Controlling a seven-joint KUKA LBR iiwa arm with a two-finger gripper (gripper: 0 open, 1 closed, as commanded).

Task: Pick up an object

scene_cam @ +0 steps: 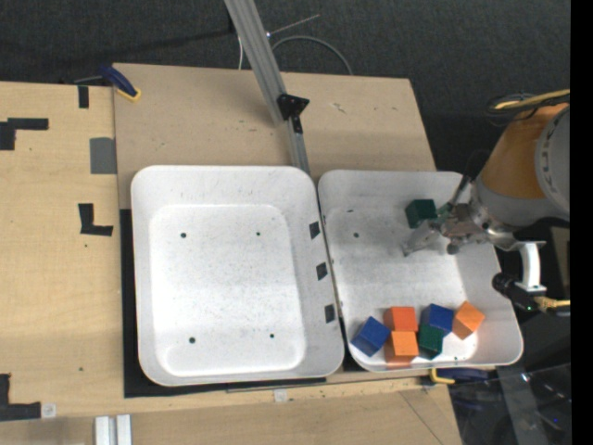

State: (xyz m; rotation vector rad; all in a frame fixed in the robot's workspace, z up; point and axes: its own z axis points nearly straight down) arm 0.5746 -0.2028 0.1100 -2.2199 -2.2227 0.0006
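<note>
- Two shallow white bins sit side by side on a wooden bench (56,202); the left bin (148,248) is speckled with dark flecks and marked by four small dots on its floor.
- A metal pole (264,54) slants from 12 o'clock down to the seam between the bins.
- The right bin (371,202) holds seven blocks in all: two blue, three orange, two green.
- Six of them cluster at the bin's 6 o'clock edge. A blue block (371,335) lies farthest left, then two orange blocks, one (401,318) stacked toward 12 o'clock of the other (403,344).
- Next comes a second blue block (439,318) with a green block (430,340) at its 6 o'clock, and a third orange block (469,318) at 3 o'clock of the pair.
- The seventh, a dark green block (421,211), sits apart near the bin's 1 o'clock corner.
- The gripper (428,235) hangs at that block's 5 o'clock, just beside it; whether the claw is open or closed cannot be told, and no block is seen in it.
- The grey arm (528,174) with its orange band enters at 3 o'clock.
</note>
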